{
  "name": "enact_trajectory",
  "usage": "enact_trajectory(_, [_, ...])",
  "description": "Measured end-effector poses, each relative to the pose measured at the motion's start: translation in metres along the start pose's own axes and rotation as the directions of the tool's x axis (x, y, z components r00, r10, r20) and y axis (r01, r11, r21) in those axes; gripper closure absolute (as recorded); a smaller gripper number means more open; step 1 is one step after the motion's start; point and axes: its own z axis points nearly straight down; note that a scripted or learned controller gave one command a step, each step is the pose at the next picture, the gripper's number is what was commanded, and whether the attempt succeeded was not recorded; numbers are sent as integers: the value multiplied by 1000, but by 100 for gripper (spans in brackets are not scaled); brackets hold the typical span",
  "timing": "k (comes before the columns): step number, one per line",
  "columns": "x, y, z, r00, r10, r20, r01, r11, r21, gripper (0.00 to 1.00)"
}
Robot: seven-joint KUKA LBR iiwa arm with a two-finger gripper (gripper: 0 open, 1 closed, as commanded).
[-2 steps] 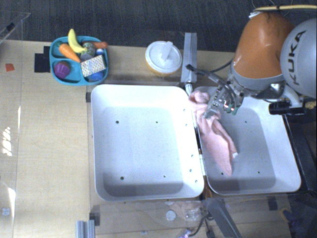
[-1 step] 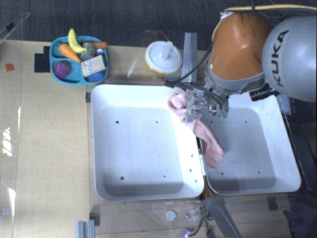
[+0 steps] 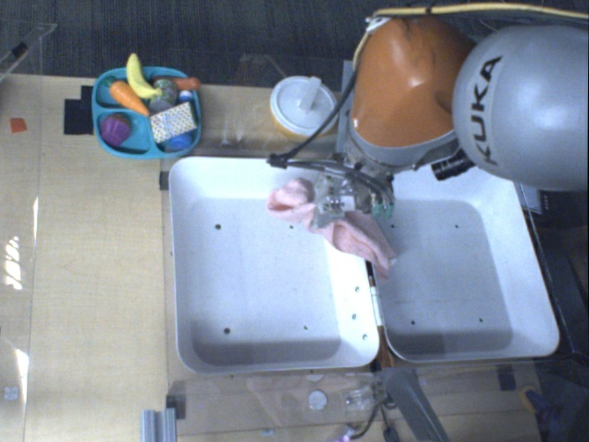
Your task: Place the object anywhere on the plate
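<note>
Over white bins [image 3: 230, 339], pink cloth [image 3: 354, 236] stretches upper-left to lower-right.

Left bin [image 3: 230, 293] floor lies open — pink cloth [image 3: 340, 224] drapes across the dividing rims.

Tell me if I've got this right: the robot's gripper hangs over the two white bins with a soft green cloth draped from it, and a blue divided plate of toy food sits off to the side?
Nearly. The soft cloth under the gripper is pink, not green, as the camera view shows. The rest stands: it drapes over the two white bins near their shared edge, and the blue divided plate of toy food sits off to the side.
</note>
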Motion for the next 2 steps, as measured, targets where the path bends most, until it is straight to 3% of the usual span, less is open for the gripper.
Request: enact_trajectory(2, [9,100,7,1000,0,-3,0,1000,-1,100])
